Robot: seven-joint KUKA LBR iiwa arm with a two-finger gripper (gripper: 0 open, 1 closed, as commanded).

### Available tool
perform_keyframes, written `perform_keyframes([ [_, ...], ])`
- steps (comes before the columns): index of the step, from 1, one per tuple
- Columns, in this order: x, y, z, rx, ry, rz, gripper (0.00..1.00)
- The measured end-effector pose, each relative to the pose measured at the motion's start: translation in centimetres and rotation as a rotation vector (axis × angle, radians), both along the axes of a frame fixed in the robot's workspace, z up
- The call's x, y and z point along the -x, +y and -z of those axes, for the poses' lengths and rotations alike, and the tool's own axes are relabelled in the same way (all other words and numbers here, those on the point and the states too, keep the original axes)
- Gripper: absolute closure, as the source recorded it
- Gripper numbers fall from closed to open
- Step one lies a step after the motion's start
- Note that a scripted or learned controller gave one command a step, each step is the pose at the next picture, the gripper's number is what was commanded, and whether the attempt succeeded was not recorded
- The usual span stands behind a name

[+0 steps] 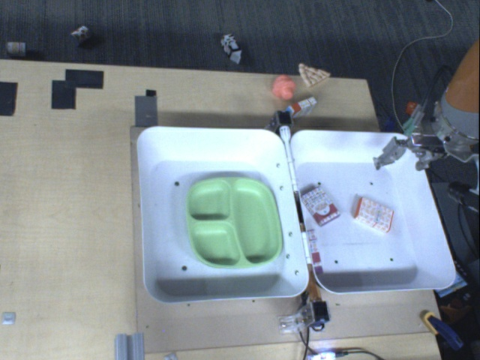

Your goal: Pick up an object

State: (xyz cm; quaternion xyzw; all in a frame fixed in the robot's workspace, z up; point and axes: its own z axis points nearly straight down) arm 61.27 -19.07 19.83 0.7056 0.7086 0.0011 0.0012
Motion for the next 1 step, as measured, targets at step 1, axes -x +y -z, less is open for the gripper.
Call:
perform_keyframes([
  [1,-0.98,2.20,11.23,0.001,-0.003,-0.002,0.00],
])
